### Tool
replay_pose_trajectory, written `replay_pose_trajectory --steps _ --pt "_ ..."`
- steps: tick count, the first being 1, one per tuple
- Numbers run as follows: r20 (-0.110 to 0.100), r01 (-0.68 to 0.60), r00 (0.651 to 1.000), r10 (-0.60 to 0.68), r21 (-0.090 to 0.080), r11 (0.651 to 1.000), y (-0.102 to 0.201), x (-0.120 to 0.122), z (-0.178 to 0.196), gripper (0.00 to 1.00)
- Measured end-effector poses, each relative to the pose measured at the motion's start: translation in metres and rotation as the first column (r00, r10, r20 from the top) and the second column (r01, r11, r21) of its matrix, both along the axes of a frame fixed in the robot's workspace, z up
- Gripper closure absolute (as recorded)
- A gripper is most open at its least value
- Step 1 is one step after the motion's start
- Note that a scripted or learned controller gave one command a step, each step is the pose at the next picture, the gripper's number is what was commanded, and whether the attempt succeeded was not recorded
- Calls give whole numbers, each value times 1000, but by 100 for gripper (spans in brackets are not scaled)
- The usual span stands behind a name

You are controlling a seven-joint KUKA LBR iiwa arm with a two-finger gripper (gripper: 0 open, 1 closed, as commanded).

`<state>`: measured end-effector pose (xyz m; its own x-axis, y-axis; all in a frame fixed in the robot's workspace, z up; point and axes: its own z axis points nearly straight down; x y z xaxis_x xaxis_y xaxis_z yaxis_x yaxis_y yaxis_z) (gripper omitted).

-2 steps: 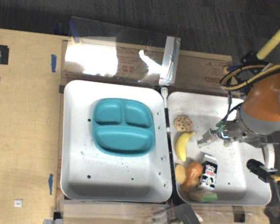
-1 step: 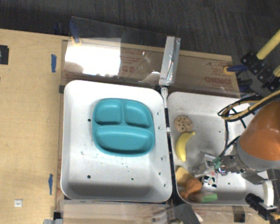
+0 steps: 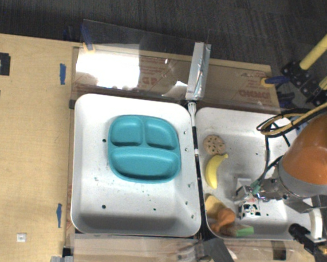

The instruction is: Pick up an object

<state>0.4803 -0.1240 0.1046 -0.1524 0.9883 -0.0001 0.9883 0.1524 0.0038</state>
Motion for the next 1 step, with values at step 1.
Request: replay_pose_trajectory --steps 1 --pt "0 287 958 -287 2 958 63 1 162 100"
